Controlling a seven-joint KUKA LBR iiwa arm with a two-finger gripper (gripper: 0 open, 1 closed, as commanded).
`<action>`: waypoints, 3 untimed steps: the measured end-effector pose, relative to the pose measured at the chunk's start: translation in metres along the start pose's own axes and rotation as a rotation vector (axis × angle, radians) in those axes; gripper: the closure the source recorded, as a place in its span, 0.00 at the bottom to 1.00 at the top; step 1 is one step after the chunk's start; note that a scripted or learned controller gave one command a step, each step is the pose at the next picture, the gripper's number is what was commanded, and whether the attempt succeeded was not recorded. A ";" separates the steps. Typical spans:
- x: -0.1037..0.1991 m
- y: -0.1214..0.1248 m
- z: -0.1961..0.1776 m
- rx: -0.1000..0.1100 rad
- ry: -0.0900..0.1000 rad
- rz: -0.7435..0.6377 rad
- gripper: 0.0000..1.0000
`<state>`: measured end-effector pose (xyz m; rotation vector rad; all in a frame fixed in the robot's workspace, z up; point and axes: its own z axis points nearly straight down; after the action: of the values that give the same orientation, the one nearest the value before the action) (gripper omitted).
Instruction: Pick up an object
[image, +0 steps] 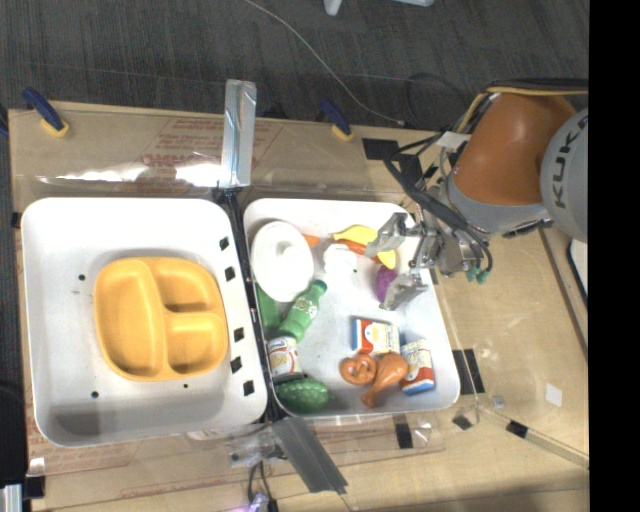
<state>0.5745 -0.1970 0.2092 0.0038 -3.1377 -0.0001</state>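
I reach in from the right of the bench, my grey arm with its orange band (510, 140) bent over the far right corner of the right bin (440, 335). My gripper (402, 262) hangs over that bin's far right part, pointing down and toward the left. My two fingers (385, 237) stand apart, one nearer the far wall and one nearer the right wall, and between them lies a small purple object (385, 283), which neither pad visibly clamps. Just beside the farther finger, toward the far wall, is a yellow piece (352, 238).

The rest of the right bin is crowded. A white bowl (281, 259) sits at the far left, a green bottle (303, 312) lies tilted against it, and a small can (283, 357) rests near the left wall. At the near edge are a green bumpy object (303, 394), a brown toy drumstick (375, 372), a small box (373, 335) and a red-and-white carton (418, 365) near the near right corner.

The left bin (50, 250) holds a yellow divided tray (160, 315) at its middle, well apart from me.
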 end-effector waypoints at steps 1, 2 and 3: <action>0.038 -0.007 0.117 0.001 -0.008 -0.085 0.00; -0.070 -0.011 0.118 -0.001 -0.004 -0.154 0.00; -0.003 -0.011 0.118 -0.001 -0.004 -0.020 0.00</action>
<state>0.5769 -0.2079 0.0911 0.0347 -3.1410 -0.0018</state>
